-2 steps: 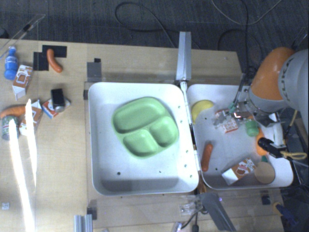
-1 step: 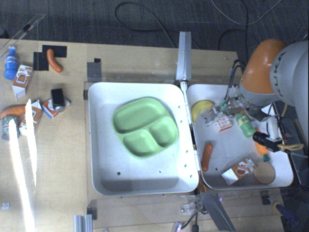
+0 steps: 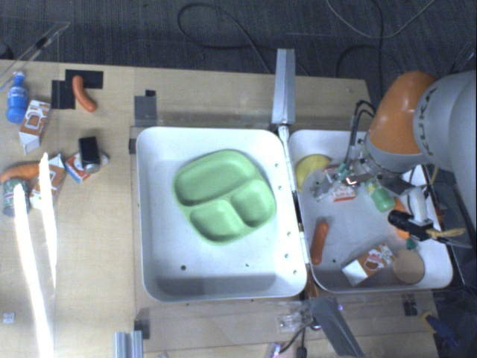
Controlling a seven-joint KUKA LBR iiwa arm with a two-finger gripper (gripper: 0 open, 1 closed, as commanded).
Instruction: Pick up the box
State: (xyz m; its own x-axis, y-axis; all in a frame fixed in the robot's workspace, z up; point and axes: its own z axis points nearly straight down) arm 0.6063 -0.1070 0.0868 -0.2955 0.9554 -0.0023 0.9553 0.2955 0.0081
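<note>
desk (image 3: 89, 222) with two bins | right bin (image 3: 440, 274) holds my target | tool (image 3: 344, 176) low near the bin's 11 o'clock corner, I cannot tell its opening | box (image 3: 370, 263) at 5 o'clock from tool, well apart, long axis running 2 to 8 o'clock

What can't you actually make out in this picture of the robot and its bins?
- Gripper: blurred among clutter in the camera view; finger state unreadable.
- Box: print too small to read.
- Right bin: its far right side hidden by the arm.
- Yellow item: partly covered, identity unclear.
</note>
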